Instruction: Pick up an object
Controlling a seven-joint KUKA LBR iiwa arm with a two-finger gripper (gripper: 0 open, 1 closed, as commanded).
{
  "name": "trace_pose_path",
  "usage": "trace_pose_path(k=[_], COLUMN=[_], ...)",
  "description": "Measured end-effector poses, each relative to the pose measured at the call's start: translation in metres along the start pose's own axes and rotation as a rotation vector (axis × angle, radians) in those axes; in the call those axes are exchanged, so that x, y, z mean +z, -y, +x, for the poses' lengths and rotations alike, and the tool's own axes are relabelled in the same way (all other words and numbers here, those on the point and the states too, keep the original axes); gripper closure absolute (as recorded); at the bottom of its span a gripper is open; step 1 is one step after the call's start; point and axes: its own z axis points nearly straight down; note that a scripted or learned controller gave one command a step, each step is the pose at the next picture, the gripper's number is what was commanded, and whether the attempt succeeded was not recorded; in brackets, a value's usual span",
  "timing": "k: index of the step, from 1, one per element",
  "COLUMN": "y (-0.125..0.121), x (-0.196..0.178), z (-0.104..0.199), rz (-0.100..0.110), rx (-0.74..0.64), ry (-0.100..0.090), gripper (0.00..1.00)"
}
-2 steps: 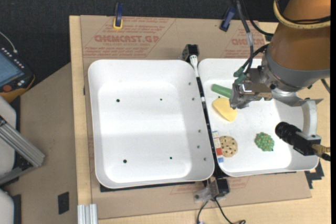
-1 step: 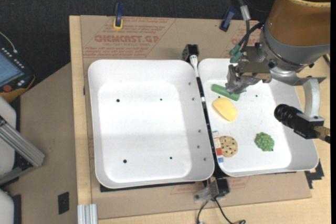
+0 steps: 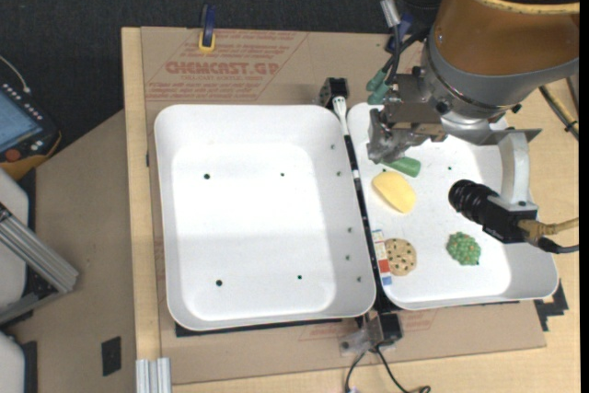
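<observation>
Gripper [image 3: 388,147] sits just behind the yellow piece [image 3: 394,192] in the right bin [image 3: 442,285], green item [image 3: 406,167] between them. We can't tell if it's clamped or released.

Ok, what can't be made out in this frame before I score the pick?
- Camera view: the green piece is largely covered by the gripper. Its shape, and whether it is gripped, cannot be told.
- Camera view: the far and right parts of the right bin are hidden under the arm, so anything lying there is unseen.
- Camera view: the dark marks on the cookie-like disc are too small to make out.
</observation>
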Motion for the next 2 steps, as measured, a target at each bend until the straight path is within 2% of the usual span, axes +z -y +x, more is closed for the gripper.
trace_pose_path(k=[1,2], y=[0.003,0.002], x=[0.012,0.001], z=[-0.047,-0.044], rz=[0.007,0.003], rx=[0.010,0.004], ry=[0.002,0.001], gripper=[1.00,1.00])
